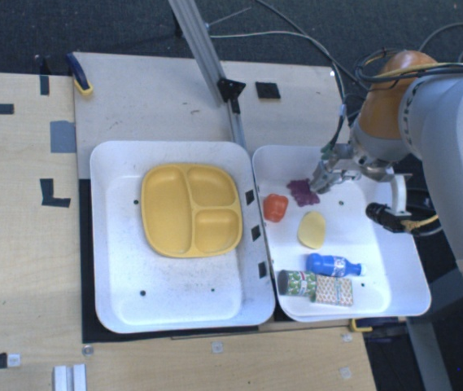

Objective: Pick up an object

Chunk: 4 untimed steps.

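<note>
- Purple object (302, 191), small and crumpled, is lying in the far-left part of the right bin (394, 296), w/ the gripper (325, 179) sitting just beside it on its right, tips almost touching it.
- Can't tell whether the gripper is parted or closed; nothing is visibly sitting between its tips.
- Orange-red object (275, 208) is resting near the purple one, to its left and slightly nearer, close to the bin's left wall.
- Pale yellow rounded object (312, 230) is lying mid-bin, just near of the purple one.
- Blue bottle (333, 265) is lying on its side nearer still, cap pointing right.
- Green-and-white printed packet (316, 287) is lying flat along the near edge, just beside the bottle.
- Grey arm (430, 129) w/ orange band (392, 96) is reaching in from the right, over the bin's far-right corner.
- Left bin (109, 243) is holding a yellow divided plate (191, 210), three compartments, sitting far of centre.
- Metal pole (203, 43) is slanting down from the far side to the gap between the bins.
</note>
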Each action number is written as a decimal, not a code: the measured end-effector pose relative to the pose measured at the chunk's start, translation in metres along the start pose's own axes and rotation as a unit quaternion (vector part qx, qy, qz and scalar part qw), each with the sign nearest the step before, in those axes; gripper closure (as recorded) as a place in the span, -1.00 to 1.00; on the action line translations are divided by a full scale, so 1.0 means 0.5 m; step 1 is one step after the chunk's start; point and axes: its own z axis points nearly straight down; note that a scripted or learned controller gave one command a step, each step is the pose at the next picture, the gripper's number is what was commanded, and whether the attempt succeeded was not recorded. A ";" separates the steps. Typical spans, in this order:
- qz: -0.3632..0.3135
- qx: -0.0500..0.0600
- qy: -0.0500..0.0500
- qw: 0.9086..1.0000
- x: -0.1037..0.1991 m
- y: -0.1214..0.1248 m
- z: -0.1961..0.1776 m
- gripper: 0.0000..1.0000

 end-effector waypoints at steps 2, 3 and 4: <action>0.002 0.003 0.000 1.000 -0.016 0.006 -0.200 1.00; 0.002 0.004 0.000 1.000 -0.015 0.009 -0.306 1.00; 0.000 0.006 0.001 1.000 0.076 -0.024 -0.312 1.00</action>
